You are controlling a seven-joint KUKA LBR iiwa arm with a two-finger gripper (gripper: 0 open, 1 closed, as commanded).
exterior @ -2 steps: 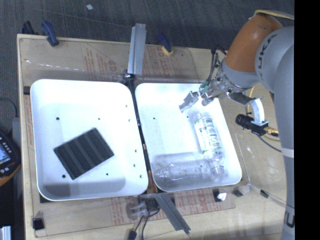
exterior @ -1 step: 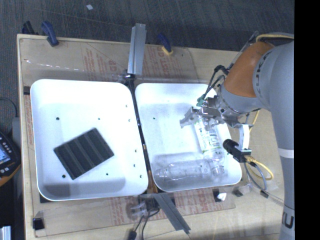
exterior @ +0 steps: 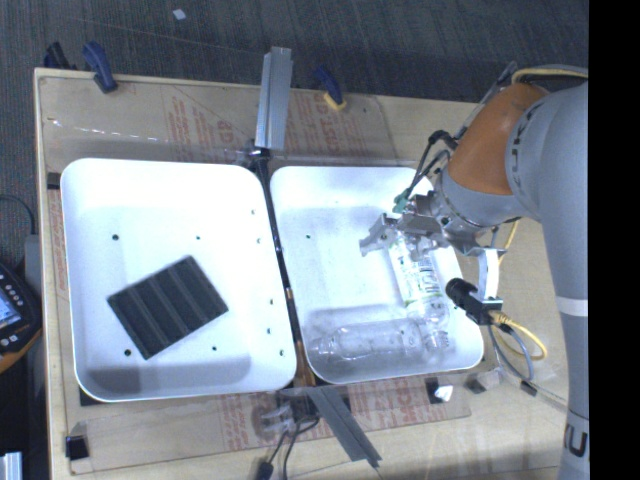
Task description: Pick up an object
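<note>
Gripper [exterior: 400, 236] low in the right bin [exterior: 320, 198], over the top end of a clear plastic bottle [exterior: 418, 280]; whether its fingers are apart or together, cannot tell. A second clear bottle [exterior: 375, 343] lies along the near wall, touching the first. Risk, as I judge it: slick round plastic squirts out of a pinch, or rolls against its neighbour. Transparent bodies blur into the white floor; edges hard to trace. Dark ribbed block [exterior: 167, 305] sits apart in the left bin [exterior: 90, 198].

Blue clamps [exterior: 98, 65] on the bench's [exterior: 200, 113] far edge, grey upright post [exterior: 273, 98] between bins
</note>
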